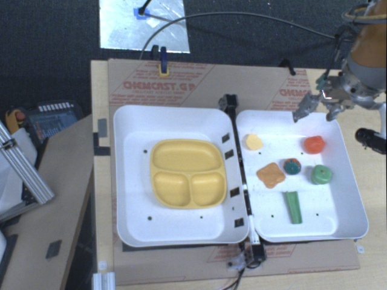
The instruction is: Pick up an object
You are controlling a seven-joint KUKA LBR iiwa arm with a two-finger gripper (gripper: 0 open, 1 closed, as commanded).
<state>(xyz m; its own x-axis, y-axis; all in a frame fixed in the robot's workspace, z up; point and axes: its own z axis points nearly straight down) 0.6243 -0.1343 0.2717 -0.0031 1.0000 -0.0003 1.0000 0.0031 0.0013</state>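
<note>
Left bin [130, 125], well left of the gripper [318, 107], held just a yellow divided tray [186, 172]: stiff, wide, poor fit for two fingers. Right bin [351, 213] sat below the gripper, fingers spread, nothing between them, hovering over its far rim. Below-left of it: pale yellow piece [253, 142], orange-brown chunk [271, 174], teal-and-red ball [292, 166], green strip [292, 206]. Almost straight below: red piece [314, 144], then green round piece [321, 174]. All probably light hard plastic, smooth, likely to slip or roll. Red piece looked the best target: nearest, clear floor around it; pinch across its middle. Chunk and ball nearly touched, tight for fingers. Right wall was close to both the red and green round pieces.
</note>
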